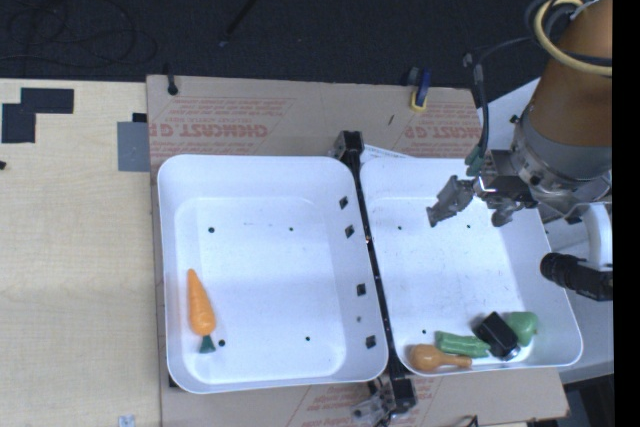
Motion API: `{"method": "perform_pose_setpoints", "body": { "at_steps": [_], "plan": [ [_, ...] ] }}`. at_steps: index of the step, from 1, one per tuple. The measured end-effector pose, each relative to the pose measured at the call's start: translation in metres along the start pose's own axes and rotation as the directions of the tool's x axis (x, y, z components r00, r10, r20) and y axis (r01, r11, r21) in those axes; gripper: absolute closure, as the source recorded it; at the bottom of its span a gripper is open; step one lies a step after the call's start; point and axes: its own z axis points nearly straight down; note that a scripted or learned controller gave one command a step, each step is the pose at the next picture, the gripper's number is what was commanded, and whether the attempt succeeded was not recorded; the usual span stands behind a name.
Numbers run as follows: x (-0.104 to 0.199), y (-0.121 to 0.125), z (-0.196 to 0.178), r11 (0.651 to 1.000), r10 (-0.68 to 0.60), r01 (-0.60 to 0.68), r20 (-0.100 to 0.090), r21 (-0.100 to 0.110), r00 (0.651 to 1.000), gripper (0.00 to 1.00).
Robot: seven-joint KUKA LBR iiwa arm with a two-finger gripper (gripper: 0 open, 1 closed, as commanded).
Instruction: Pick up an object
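Gripper hovering over the right bin, nothing between its fingers.

The gripper (478, 200) hangs above the far part of the right bin (420, 177), its two fingers spread apart and grasping nothing; one dark finger (448, 201) juts toward the left. Well apart from it, in the near right corner of that bin, lie a black block (496, 334), a green object (520, 323) touching it, a green pod-shaped piece (460, 344) and an orange-tan pear-shaped piece (437, 358) just beside that. In the left bin (250, 170), a toy carrot (200, 305) lies along the near left side.
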Motion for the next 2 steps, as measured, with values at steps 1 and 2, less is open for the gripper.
{"method": "perform_pose_setpoints", "body": {
  "at_steps": [1,2],
  "plan": [
    [-0.104,-0.028,-0.081,1.000,0.004,-0.004,0.002,-0.005,1.000,0.00],
    [-0.071,0.009,-0.204,1.000,-0.012,0.012,0.000,-0.011,1.000,0.00]
  ]
}}
